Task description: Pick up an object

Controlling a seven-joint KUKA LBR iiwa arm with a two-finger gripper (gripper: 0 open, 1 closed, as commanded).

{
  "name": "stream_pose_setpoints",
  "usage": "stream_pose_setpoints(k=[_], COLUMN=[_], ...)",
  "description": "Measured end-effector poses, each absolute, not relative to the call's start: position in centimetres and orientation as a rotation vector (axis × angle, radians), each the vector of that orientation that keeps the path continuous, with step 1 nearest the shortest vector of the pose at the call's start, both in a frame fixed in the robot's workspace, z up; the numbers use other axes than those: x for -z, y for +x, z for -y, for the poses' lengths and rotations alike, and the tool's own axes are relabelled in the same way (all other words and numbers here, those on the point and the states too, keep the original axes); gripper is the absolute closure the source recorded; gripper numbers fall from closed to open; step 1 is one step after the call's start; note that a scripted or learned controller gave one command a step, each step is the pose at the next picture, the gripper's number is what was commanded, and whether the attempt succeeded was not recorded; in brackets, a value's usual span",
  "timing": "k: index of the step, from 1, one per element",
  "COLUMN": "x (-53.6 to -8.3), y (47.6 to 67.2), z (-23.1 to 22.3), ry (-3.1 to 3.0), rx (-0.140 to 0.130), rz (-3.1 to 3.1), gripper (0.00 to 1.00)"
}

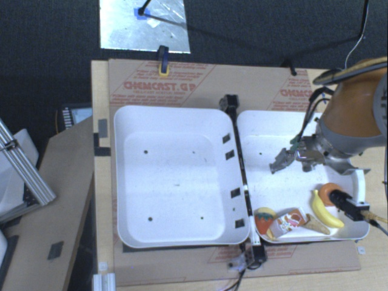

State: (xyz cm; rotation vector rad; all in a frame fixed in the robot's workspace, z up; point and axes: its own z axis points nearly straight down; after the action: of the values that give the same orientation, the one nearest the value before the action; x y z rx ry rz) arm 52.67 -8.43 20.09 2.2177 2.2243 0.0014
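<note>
My gripper (282, 161) hangs over the middle of the right bin (267, 126), on the grey arm with its orange band (357, 105) that comes in from the right. It is well clear of the objects, which lie along the bin's front edge. A yellow banana (324, 209) lies at the front right with an orange round fruit (329, 191) just behind it. Further left are a red-and-white packet (285, 222), an orange-red round fruit (264, 219) and a tan wedge (316, 225).
The left bin (130, 180) sits beside the right one, with a black divider strip (237, 162) between them. A black part (347, 204) sticks out near the banana. Cardboard (182, 83) lies under both bins.
</note>
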Motion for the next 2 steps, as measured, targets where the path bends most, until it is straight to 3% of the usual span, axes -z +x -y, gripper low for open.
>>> stream_pose_setpoints(k=[1, 2], x=[-32.1, -37.6], y=[49.1, 48.7], z=[2.8, 4.3], ry=[2.204, 2.211], rx=[-0.018, -0.008], rz=[-2.228, -2.222], gripper=[0.00, 0.00])
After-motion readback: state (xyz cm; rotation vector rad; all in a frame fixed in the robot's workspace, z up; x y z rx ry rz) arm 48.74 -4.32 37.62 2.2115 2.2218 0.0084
